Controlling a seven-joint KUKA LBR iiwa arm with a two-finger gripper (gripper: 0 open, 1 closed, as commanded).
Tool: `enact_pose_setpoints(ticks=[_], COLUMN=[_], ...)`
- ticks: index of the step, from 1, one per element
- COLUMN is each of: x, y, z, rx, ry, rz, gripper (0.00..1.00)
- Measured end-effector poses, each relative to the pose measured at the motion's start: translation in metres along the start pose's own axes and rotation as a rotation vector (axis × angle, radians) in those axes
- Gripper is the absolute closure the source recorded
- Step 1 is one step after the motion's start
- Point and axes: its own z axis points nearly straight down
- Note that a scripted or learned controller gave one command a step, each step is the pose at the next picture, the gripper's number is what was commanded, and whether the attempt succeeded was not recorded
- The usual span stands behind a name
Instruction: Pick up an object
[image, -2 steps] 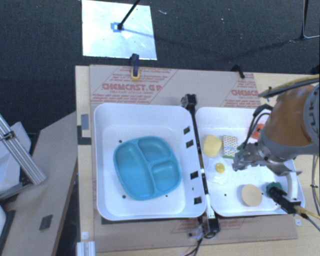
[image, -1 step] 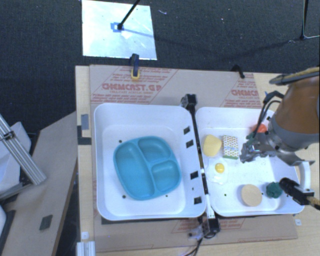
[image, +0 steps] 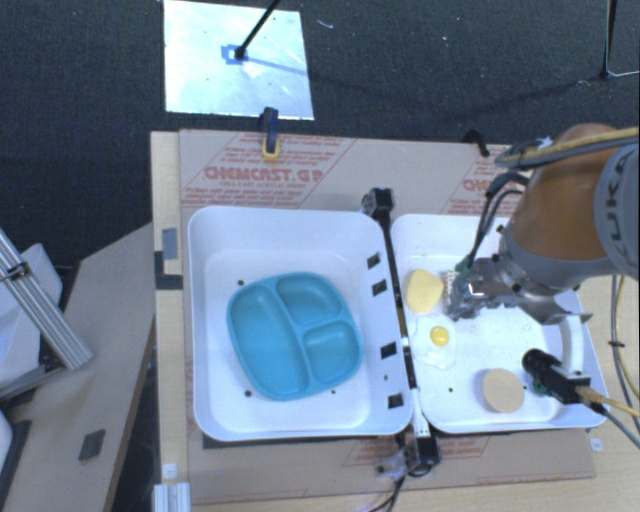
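The left bin (image: 290, 235) holds a blue divided plate (image: 294, 335). In the right bin (image: 500, 422), the tool (image: 462, 298) hovers at three o'clock of the yellow object (image: 424, 291); its grip cannot be told. Nothing looks lifted yet, so the pick remains; a fried-egg toy (image: 439, 336) and tan disc (image: 502, 390) lie toward six o'clock.

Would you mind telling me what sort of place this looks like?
Probably a robotics lab bench: a KUKA arm over two white bins, a blue divided plate, toy food like a fried egg, and loose cabling.
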Motion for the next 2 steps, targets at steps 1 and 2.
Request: enact_pose_setpoints(ticks=[1,2], x=[0.05,0.109], y=[0.024,0.038], z=[-0.009,0.001], rx=[-0.002,0.001], ry=[0.0,0.001], rz=[0.0,-0.001], gripper=[1.0,1.0])
